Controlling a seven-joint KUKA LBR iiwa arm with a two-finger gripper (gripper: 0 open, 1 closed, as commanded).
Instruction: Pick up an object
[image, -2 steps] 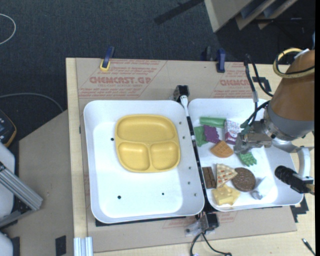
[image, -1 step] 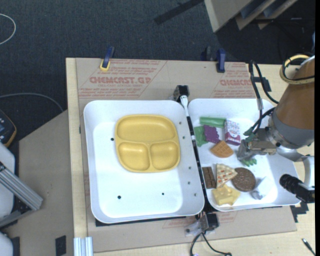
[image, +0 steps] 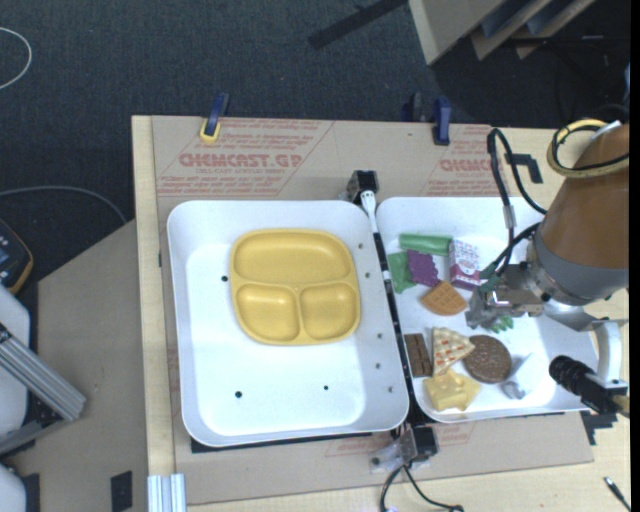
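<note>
Over the right bin, the gripper hovers beside the orange cracker, just to its left; jaw state I cannot tell.

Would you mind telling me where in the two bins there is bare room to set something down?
The left bin has bare floor left of and below the yellow tray. The right bin is crowded with toy food, with the gripper over it.

Yellow tray in a white bin (pizza slice red-dotted).
</note>
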